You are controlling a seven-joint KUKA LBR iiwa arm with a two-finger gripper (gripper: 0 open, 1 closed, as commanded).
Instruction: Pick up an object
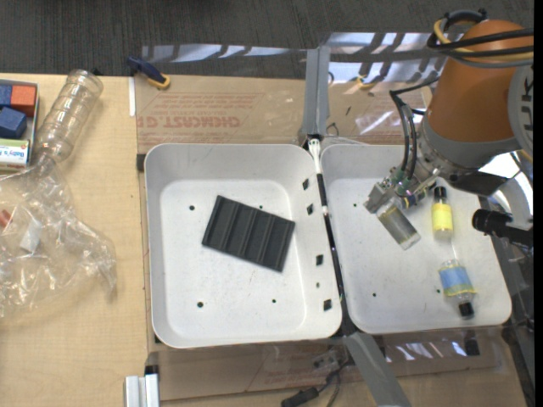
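The pincer [397, 206] is hovering low in the right bin [365, 312], its grip impossible to judge; nothing looks lifted yet, with the yellow marker [442, 216] lying just beside it.

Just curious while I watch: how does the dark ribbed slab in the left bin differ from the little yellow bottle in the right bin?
The dark ribbed slab is flat, grooved, near black and broad; the yellow bottle is round, bright and much smaller. The slab lies askew and alone in the left bin; the bottle lies right beside the gripper in the right bin. Both rest on a white floor.
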